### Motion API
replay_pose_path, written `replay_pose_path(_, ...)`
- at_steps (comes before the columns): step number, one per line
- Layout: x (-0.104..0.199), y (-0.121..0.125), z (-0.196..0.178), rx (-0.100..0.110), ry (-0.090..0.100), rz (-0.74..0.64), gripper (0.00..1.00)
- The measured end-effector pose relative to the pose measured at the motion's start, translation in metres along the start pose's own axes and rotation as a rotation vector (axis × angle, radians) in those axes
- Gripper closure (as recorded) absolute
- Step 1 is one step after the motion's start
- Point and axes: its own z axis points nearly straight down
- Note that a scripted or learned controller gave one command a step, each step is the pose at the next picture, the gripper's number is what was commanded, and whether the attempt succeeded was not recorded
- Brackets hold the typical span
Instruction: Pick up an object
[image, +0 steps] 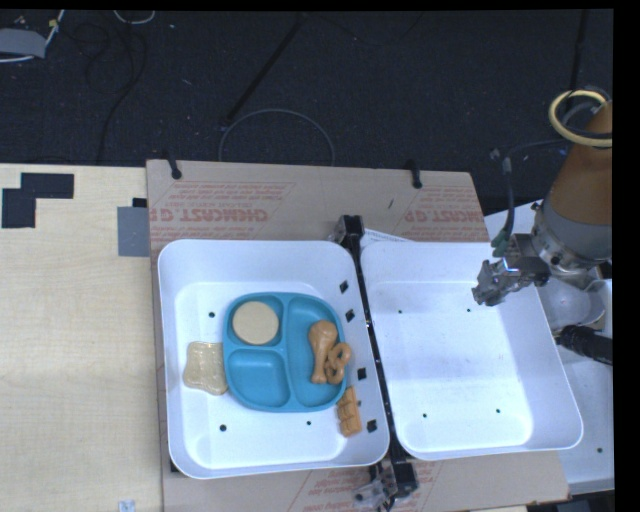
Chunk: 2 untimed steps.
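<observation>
Claw (491, 283) small, blurred, opening unreadable | arm (580, 190) cut off right | blue tray (268, 385) holds food

Right bin (470, 400): floor bare, open approach from above; gripper (490, 283) hangs over its upper right rim. Left bin (190, 270): blue tray (262, 385) fills centre w/ cookie (254, 322) and pretzel (328, 352) on it. Toast (206, 367) wedged btw tray and left wall; snack piece (349, 412) near divider. Clear strips along top and bottom walls.
</observation>
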Motion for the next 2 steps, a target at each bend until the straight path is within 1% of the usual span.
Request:
replay_pose_path(1, 0.042, -0.006, 0.003, -0.001, -0.001, 0.001, 1.00)
replay_pose_path(2, 0.095, -0.022, 0.016, 0.001, -0.001, 0.002, 1.00)
